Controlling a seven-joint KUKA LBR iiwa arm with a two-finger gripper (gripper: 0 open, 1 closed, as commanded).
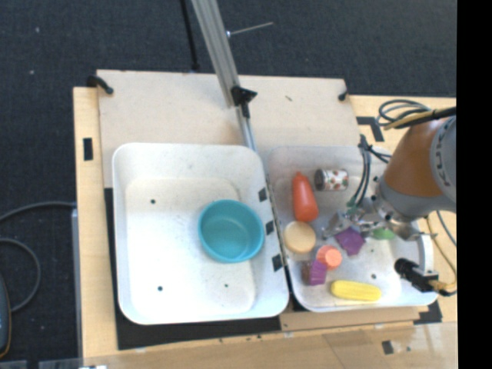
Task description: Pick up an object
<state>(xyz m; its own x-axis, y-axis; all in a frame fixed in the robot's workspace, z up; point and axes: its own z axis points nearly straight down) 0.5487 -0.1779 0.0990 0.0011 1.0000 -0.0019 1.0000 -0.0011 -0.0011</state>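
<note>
While reaching in from the right over the right bin [304,164], down goes the gripper [355,223] among the clutter, right above a purple block [350,241] — touching it or just over it, hard to say. Fingers hidden in the jumble, so open or shut: cannot tell.

Just left of the purple block: a small orange cylinder [330,257], a round tan disc [300,237], a darker purple piece [316,272] below. Further up, an orange-red bottle shape [304,197], smooth and tapered, and a small patterned can [334,179] lying on its side. Along the near edge, a yellow corn-like piece [355,290], bumpy and long. A bit of green [383,234] peeking beside the wrist.

Over in the left bin [146,175], a teal bowl [231,231], round and glossy, well apart from the arm.

Both bins white and shallow, lightly speckled, on a pale wooden bench [192,102]; dark carpet [77,29] beyond, a metal pole [215,37] slanting across the back.
</note>
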